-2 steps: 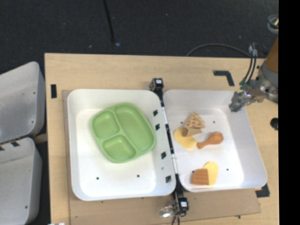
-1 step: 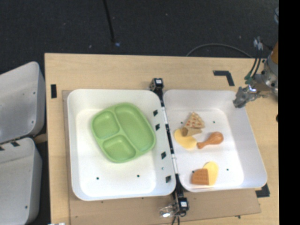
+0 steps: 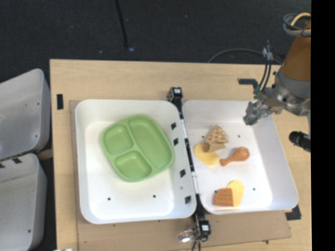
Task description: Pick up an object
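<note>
I see my gripper over the right bin's far right edge, grip unreadable, with bare floor between it and the toy food nearer the divider.

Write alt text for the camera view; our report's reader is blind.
An end effector hovers over the right bin, which holds toy food: a pizza slice, a drumstick, and yellow pieces. The left bin holds a green divided plate.

Green tray in left bin — toy food in right bin.
</note>
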You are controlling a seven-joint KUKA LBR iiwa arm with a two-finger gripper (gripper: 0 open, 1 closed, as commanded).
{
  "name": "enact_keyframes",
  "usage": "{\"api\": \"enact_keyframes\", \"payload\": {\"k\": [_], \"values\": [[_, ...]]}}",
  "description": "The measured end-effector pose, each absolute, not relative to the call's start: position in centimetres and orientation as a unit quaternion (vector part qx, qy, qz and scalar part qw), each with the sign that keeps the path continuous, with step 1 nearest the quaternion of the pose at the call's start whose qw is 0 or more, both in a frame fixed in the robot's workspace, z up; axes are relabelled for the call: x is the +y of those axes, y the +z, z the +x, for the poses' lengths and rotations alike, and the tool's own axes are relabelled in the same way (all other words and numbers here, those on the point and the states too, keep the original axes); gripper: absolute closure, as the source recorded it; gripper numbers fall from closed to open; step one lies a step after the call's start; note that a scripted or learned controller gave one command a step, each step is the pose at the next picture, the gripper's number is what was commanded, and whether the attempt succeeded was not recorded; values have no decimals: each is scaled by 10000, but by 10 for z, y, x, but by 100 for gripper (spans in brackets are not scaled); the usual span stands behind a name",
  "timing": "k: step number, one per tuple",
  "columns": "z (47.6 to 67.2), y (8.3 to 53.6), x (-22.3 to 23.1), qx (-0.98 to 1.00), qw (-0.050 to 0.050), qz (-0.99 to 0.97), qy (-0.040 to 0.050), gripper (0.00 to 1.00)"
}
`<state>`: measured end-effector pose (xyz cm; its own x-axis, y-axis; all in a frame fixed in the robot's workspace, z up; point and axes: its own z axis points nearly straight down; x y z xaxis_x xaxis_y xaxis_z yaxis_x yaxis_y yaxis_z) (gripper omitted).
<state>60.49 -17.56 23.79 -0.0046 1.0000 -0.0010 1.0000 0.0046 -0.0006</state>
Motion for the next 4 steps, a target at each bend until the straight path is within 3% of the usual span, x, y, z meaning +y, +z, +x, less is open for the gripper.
{"api": "enact_keyframes", "payload": {"k": [1,4], "values": [[590,235,-129,7087,2,7055,-2,100],[584,242,37,7094,3,7048,11,100]]}}
